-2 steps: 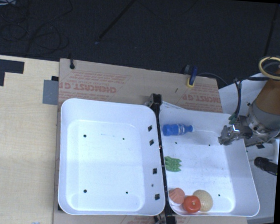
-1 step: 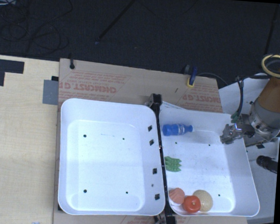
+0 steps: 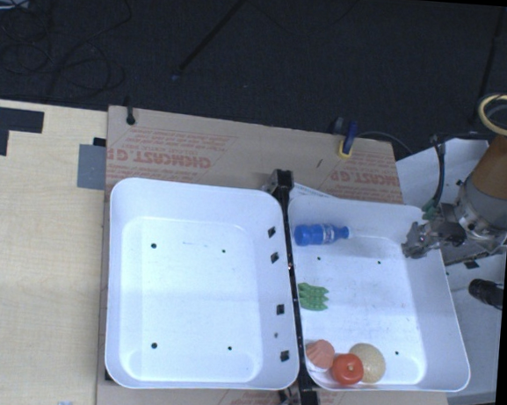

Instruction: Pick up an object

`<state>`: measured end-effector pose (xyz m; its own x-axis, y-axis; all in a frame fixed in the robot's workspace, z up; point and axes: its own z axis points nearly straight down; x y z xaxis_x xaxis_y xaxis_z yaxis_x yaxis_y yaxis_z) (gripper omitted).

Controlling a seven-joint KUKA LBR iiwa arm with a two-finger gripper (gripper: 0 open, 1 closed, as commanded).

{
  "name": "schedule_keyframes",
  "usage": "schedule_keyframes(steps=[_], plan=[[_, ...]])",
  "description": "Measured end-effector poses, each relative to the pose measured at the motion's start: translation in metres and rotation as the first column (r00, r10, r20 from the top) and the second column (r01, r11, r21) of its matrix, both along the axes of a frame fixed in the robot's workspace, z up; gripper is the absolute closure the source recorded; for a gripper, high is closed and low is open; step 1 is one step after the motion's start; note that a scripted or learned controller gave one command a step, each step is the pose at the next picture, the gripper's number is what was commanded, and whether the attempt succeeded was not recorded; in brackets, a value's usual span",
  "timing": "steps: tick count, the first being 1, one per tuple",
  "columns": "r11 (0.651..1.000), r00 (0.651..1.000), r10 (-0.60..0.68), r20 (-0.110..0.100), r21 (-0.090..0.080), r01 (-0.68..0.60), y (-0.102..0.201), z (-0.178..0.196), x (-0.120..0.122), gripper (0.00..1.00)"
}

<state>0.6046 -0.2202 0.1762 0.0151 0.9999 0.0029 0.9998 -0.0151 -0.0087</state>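
The pincer (image 3: 416, 238) sits at the right of the frame, over the upper right rim of the right bin (image 3: 449, 338); whether it is spread or pressed together cannot be told from this slant. Nothing shows between its tips.

The blue bottle (image 3: 320, 235) lies on its side in the upper left part of the right bin, its long axis running nearly left to right and tilted slightly up toward the right, the pale cap end pointing right. It looks like smooth plastic. Below it, near the bin's left wall, lies a small green ridged item (image 3: 312, 297). In the lower left corner cluster three rounded things, touching: a pinkish disc (image 3: 318, 352), a red ball-like piece (image 3: 346, 368) and a pale yellowish ball (image 3: 369, 361).

The left bin (image 3: 119, 229) is glossy white with dark dots on its floor. Both bins rest on printed cardboard (image 3: 196, 152) over the pale wood tabletop (image 3: 27, 266).
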Motion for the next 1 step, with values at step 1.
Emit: schedule_keyframes(steps=[1], plan=[[1.0, 1.0, 0.0, -0.001, 0.001, 0.0, -0.001, 0.0096, -0.0002, 1.0]])
